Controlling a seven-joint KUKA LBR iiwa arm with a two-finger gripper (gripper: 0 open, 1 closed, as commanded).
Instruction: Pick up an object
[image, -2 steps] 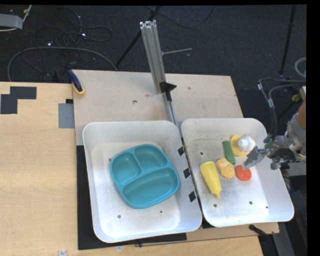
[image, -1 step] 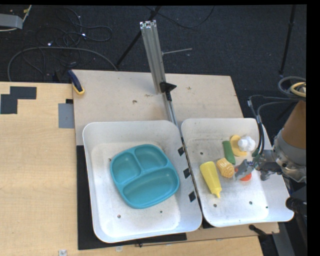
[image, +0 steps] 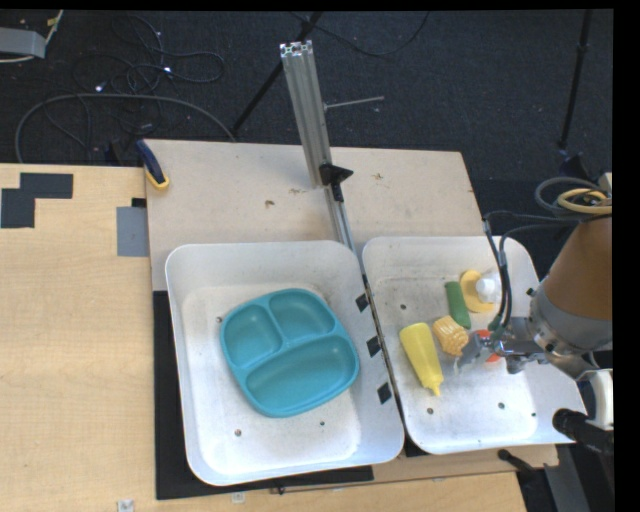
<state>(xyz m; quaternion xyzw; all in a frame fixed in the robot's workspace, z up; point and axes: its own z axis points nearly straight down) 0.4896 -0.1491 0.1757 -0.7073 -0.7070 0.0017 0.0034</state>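
The arm (image: 585, 290) is reaching in over the right edge of the right bin (image: 470, 425), and its gripper (image: 492, 347) is hanging low near the middle of that bin, just beside a small heap of toys. I cannot tell if the hand is apart or together, because it is small and dark against the clutter. Nothing is sitting visibly in it. The things it could take are lying close together in the right bin: a yellow bottle (image: 423, 357) slanting toward the bin's front edge, a small orange piece (image: 451, 336) touching the bottle's top, a green piece (image: 457, 301) behind it, and a yellow and white piece (image: 480, 288) toward the back edge. This crowding is the main danger, I think: if the hand is coming down between two toys, it may push them apart and close on air, or catch two at once. The bottle is looking smooth and rounded, so it may slip out. A black cable (image: 497, 280) is hanging across the bin near the toys and could snag. The blue plate (image: 288, 351) is lying in the left bin (image: 200, 300), well apart.
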